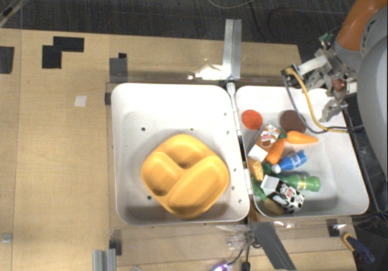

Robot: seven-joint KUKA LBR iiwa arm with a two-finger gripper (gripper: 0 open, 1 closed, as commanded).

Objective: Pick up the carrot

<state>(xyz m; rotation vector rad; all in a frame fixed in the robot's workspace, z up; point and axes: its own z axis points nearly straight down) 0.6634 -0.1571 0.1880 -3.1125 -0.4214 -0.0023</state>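
**Carrot lying in right bin, claw off to the side**

Resting in the right bin [354, 188] near its far wall: carrot [301, 137], tip pointing right, just beside a brown lump [293, 120] and above a blue bottle [291, 161]. Poised above that bin's far right corner: claw [334, 103], apart from the carrot, gripping nothing; open or closed, cannot tell. Sitting in the left bin [130, 118]: yellow divided dish [185, 174].

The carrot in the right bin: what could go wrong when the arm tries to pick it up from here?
1. The carrot lies in a crowded pile, touching an orange bottle and next to a brown round item, so the fingers may catch a neighbour instead.
2. The gripper is at the bin's far right edge, apart from the carrot, so it must travel over the pile.
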